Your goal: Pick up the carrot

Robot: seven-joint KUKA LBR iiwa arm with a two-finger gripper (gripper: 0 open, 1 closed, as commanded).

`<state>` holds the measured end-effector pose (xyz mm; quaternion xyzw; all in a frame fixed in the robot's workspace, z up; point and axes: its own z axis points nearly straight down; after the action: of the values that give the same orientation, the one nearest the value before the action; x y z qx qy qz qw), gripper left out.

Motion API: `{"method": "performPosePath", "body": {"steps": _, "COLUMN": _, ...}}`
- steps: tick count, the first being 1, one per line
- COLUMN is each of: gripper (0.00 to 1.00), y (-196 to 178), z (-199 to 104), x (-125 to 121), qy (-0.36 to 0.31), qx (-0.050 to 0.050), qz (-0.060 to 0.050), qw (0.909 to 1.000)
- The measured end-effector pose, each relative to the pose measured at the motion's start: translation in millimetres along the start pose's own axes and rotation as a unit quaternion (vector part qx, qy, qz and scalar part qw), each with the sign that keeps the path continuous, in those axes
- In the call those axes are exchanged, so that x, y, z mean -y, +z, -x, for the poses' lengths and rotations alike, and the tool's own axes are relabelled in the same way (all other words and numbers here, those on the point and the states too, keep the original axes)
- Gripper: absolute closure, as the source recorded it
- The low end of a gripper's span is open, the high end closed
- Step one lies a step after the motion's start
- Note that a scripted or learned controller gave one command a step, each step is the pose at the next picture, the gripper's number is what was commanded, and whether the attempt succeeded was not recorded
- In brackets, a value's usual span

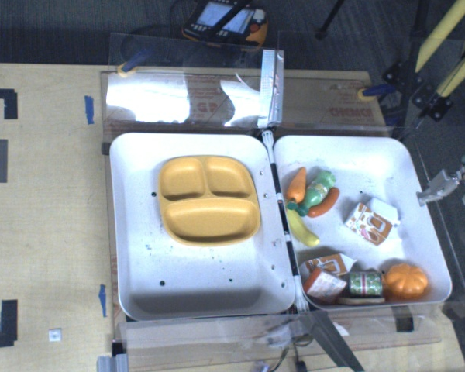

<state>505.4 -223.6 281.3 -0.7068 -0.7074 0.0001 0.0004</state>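
So the bench has the two white bins next to each other, and the left bin [139, 208] just has a yellow divided plate [209, 198] sitting in the middle of it, way off on the far side from where the arm comes in. All the action is in the right bin [387, 161]. The gripper [442, 186] is barely in the shot, a grey bit poking in over that bin's right rim, and honestly I can't tell whether it's open or closed from this angle, too small and cut off. The carrot [296, 184] is clear across the bin from it, near the wall the two bins share, so the reach has to go leftward across the whole bin and slightly toward the bin's back edge. Its long axis runs more or less front to back with a slight tilt, tip toward the back, so I'd guess the cleanest pinch is across its width, side to side. Trouble is it's crowded: a green veggie [319, 188] and a second orange piece [325, 202] are touching or right beside it on the gripper's side, and a banana [301, 227] lies just in front. A small carton [370, 224] sits between the gripper and that pile, and a can [365, 284] and a little pumpkin [407, 281] are off toward the front corner, out of the way.
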Motion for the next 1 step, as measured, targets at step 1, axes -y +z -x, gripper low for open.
{"method": "performPosePath", "body": {"steps": 1, "gripper": 0.00, "y": 0.0, "z": 0.0, "x": 0.0, "qy": 0.000, "qx": 0.000, "qz": 0.000, "qw": 1.0000}}
